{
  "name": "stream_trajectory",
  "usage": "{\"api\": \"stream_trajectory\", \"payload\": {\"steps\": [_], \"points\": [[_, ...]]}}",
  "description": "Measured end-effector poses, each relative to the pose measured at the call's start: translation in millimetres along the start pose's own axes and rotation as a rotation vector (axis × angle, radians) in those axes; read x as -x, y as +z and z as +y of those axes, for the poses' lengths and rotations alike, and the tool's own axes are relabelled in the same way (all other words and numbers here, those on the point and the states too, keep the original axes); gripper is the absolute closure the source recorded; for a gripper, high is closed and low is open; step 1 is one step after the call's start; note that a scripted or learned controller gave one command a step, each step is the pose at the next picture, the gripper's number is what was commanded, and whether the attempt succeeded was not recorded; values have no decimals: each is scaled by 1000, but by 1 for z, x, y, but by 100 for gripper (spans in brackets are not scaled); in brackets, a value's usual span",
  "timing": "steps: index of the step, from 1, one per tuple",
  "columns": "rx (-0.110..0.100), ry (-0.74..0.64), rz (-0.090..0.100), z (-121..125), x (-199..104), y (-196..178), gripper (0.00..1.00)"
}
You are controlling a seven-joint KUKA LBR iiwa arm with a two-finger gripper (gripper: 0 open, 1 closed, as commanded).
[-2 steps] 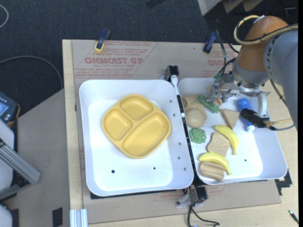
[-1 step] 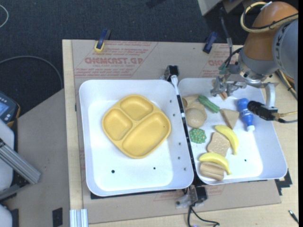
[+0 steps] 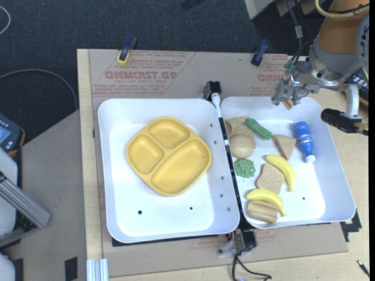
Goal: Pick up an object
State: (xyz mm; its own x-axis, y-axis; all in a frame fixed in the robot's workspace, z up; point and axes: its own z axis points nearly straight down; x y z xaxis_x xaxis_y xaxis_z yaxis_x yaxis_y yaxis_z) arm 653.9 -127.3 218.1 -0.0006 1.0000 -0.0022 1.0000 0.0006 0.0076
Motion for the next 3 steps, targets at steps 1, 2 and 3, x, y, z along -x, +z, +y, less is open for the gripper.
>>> {"api": "stream_trajectory", "payload": {"steps": [1, 2, 3], "points": [[-3, 0, 1, 1, 0, -7, 100], [-11, -2, 4, -31, -39, -17, 100], [-12, -2, 4, -57, -89, -24, 100]]}}
